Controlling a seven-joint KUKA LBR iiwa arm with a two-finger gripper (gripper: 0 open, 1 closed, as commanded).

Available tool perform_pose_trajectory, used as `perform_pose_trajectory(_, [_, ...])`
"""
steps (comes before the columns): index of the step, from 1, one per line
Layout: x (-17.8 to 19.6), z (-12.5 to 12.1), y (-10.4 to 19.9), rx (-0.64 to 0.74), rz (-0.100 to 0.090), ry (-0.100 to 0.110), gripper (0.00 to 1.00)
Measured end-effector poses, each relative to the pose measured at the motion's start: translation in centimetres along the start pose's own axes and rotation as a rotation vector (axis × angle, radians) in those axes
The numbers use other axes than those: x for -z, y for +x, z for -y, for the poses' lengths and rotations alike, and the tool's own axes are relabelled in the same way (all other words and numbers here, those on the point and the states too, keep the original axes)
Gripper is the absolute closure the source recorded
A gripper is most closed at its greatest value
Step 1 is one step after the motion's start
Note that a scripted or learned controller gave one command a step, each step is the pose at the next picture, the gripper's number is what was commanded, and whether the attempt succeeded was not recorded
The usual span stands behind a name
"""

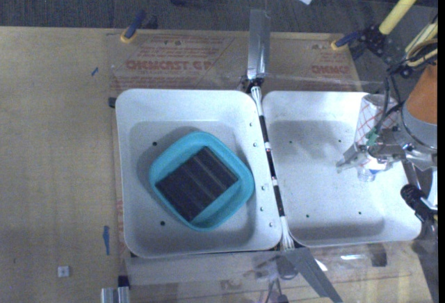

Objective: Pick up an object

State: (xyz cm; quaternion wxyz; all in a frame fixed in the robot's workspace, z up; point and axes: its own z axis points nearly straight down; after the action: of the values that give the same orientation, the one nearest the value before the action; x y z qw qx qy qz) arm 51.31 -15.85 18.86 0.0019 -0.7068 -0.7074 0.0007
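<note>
**Arm over the right bin**

In the right bin (327,218), near its right wall, the gripper (363,164) hangs low; whether anything sits between its tips I cannot tell. In the left bin (139,114) lies a blue dish (240,176) holding a dark block (196,182).

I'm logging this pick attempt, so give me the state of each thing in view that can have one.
Blue tray: lying flat in the left bin, turned at a slant, untouched.
Dark slab: resting inside the blue tray.
Gripper: low over the right bin, near its right side.
</note>
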Motion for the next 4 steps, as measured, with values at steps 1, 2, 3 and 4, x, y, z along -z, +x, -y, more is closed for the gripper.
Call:
perform_pose_trajectory(1, [-4.0,-1.3,-0.6,0.174,0.0,0.0,0.0])
perform_pose_trajectory(2, [-5.1,-0.7,2.5,0.207,0.0,0.0,0.0])
perform_pose_trajectory(3, [-10.0,-6.0,-0.2,0.202,0.004,-0.012,0.0])
perform_pose_trajectory(4, [-10.0,-9.6,1.8,0.379,0.006,-0.012,0.0])
